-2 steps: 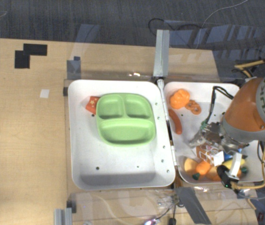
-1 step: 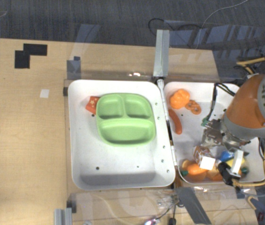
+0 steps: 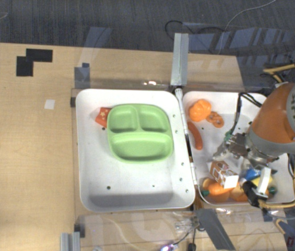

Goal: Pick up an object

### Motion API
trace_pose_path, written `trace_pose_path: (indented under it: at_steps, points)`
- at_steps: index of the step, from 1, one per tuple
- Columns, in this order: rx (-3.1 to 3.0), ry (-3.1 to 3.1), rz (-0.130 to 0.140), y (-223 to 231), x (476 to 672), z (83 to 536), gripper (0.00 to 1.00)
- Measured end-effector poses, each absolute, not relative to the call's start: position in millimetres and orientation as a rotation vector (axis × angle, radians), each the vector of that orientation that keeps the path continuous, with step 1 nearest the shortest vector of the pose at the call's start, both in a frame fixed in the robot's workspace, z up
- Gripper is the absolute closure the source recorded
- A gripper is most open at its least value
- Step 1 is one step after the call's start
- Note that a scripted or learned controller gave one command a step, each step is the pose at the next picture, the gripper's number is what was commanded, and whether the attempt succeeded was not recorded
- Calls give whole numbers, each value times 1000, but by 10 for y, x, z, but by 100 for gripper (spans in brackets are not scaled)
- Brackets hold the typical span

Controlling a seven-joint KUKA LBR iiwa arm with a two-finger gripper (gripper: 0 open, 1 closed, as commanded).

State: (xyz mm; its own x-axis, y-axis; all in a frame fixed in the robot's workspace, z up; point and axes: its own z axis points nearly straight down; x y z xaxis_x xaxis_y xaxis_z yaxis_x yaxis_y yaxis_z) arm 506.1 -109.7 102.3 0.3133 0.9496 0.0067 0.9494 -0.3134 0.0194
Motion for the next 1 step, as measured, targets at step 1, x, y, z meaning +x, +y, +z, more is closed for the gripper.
trace_pose_path:
  at_steps: [1]
  points:
    - [2502,1873,21,-949,4924,907,0]
